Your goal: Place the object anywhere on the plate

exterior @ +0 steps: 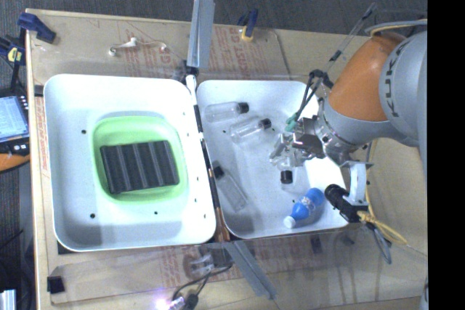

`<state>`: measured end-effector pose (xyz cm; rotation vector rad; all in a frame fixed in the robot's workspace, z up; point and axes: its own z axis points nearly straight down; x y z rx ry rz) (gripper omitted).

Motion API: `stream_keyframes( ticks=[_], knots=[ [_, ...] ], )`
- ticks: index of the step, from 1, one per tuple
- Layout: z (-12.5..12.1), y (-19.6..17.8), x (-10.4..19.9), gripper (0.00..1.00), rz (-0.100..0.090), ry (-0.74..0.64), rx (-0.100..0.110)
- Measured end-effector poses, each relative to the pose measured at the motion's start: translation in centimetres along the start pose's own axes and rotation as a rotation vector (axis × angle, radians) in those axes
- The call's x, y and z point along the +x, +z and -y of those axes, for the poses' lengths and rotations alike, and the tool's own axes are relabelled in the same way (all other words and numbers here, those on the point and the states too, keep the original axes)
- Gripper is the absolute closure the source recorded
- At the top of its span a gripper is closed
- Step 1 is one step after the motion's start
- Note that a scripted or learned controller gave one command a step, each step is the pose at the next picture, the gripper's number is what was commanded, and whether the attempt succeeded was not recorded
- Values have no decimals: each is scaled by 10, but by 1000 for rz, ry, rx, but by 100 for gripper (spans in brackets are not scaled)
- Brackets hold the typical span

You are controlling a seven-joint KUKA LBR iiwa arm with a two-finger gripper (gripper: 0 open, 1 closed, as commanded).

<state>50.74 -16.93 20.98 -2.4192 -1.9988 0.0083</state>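
- Low over the right bin (218, 94) hangs my pincer (288, 150), near that bin's right side; its metal parts blur together from above, so I cannot tell how it is set or whether anything is caught in it.
- Just below my pincer a small dark-capped piece (286, 175) lies on the bin floor, close beside it; I cannot tell whether the two touch.
- Further toward the bin's near right corner lies a blue bottle with a white cap (306, 207), tilted on its side, apart from my pincer.
- Two clear vials with dark caps lie in the upper part of the same bin: one (225, 110) near the far wall, the other (251, 129) just below and to its right.
- A clear flat piece (231, 192) rests near the bin's left wall.
- My plate (138, 131) is green, sitting in the middle of the left bin (65, 156), and a dark ribbed block (138, 165) lies on it.
- Both bins sit side by side on the worktop (109, 29), touching along their shared edge.
- My arm, with its orange band (367, 80), reaches in over the right bin's far right corner.
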Motion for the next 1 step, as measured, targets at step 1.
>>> stream_keyframes(
  ticks=[1],
  knots=[
    [0, 0, 0, 0, 0, 0, 0]
  ],
)
